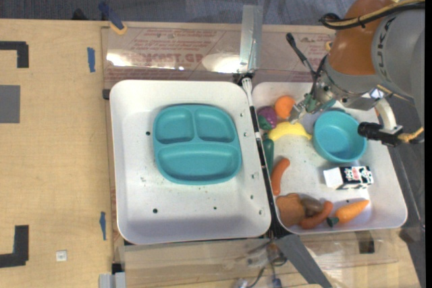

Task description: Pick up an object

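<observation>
The end effector (312, 103) hangs low over the far part of the right bin (395, 209), just beside the orange ball (285, 106) and above the banana (289, 131); I cannot tell its state, since the wrist hides it. That placing suggests the program is aiming at this far-left cluster, where the ball, a purple piece (267, 117) and the banana lie packed against the bin's left wall. Crowding is the trouble: the teal bowl (339, 135) sits close on the right, so a descent could nudge it or a neighbour. Nearer the camera lie a red pepper (279, 172), a small white box (348, 177), a carrot (351, 211) and a brown toy (302, 210), all apart from the arm. The left bin (135, 212) holds a teal divided plate (197, 143), well away. Nothing looks lifted yet.
</observation>
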### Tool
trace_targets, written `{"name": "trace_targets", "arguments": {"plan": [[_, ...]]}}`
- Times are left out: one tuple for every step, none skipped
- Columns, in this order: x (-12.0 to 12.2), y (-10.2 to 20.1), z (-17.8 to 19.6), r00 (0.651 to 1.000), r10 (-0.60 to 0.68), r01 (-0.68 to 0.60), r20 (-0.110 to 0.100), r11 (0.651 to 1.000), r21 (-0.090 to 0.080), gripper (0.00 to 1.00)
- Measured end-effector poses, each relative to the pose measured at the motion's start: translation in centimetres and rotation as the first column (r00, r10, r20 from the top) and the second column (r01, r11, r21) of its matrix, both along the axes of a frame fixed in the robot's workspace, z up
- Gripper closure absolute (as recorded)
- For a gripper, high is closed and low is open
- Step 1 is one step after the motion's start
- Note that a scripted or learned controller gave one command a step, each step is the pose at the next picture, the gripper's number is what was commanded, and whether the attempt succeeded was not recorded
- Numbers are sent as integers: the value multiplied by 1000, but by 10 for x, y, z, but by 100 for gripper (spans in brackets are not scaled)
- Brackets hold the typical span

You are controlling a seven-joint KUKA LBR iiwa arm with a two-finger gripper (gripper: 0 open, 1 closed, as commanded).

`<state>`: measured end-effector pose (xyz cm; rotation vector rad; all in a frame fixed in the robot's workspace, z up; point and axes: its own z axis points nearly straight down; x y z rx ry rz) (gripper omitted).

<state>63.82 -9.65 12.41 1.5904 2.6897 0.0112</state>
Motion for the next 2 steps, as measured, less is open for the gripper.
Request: {"name": "trace_targets", "arguments": {"plan": [[32, 85, 115, 994, 112, -112, 2, 994, 4, 100], [29, 39, 61, 901, 434, -434, -18, 901, 2, 100]]}}
